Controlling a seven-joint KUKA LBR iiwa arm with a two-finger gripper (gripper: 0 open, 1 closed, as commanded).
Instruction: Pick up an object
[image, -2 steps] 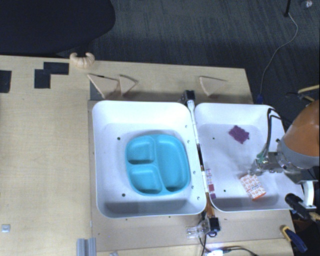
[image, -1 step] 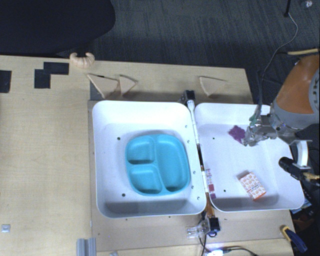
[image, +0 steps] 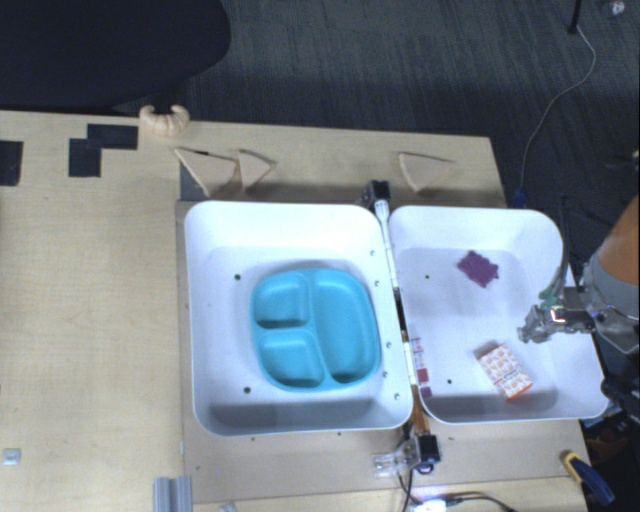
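1. Looking down on your bench (image: 90, 350), you see two white bins side by side: a left bin (image: 215, 300) and a right bin (image: 440, 240), their inner rims meeting along a narrow dark strip down the middle.
2. You have one blue tray (image: 315, 325) in the left bin. It has three compartments: two smaller ones on its left side, one above the other, and one taller one on its right. It lies flat near the middle of the bin floor.
3. You have two loose items in the right bin. One is a small purple piece (image: 478, 267) toward the far side of the floor. The other is a small flat packet (image: 503, 370), white with an orange-red pattern, lying nearer the front and slightly askew.
4. The two items lie well apart, and neither touches a bin wall.
5. Your one arm (image: 622, 270) comes in from the right, with the orange band at the frame edge. Its gripper (image: 535, 325) sits over the right edge of the right bin, between the purple piece and the packet in depth, and to the right of both.
6. You cannot tell from this view how wide the gripper stands, since the metal parts blur together. Nothing shows between them, and both items lie on the bin floor.
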